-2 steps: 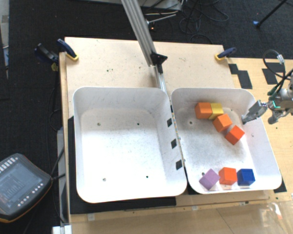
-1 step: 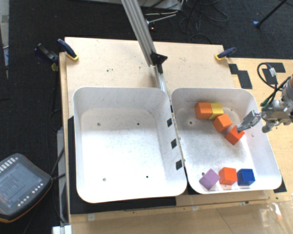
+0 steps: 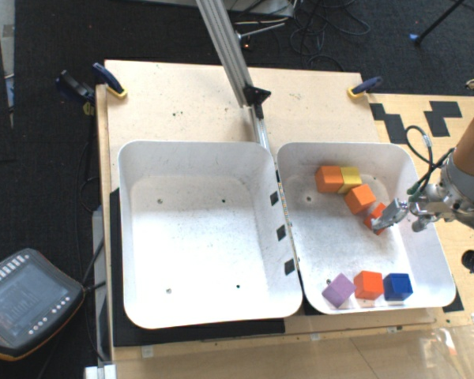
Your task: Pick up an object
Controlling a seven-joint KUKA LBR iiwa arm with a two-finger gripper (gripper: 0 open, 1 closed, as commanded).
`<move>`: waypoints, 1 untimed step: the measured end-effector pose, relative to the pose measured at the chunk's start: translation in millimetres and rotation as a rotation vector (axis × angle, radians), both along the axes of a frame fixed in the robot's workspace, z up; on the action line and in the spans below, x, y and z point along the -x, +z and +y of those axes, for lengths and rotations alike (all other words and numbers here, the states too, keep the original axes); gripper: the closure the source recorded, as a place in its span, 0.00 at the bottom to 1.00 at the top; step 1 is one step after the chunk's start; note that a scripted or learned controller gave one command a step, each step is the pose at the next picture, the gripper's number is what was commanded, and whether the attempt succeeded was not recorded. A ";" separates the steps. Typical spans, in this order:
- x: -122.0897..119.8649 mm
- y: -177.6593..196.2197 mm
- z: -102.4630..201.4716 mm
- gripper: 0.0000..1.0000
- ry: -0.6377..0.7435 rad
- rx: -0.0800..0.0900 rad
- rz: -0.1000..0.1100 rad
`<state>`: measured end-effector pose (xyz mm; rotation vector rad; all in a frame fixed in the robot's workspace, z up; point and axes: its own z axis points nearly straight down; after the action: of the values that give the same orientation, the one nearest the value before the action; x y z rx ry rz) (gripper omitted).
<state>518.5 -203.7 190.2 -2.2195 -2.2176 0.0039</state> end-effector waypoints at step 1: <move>3.5 -63.7 3.7 0.00 0.001 -0.001 0.002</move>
<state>515.0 -200.0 126.5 -2.2171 -2.2167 0.0047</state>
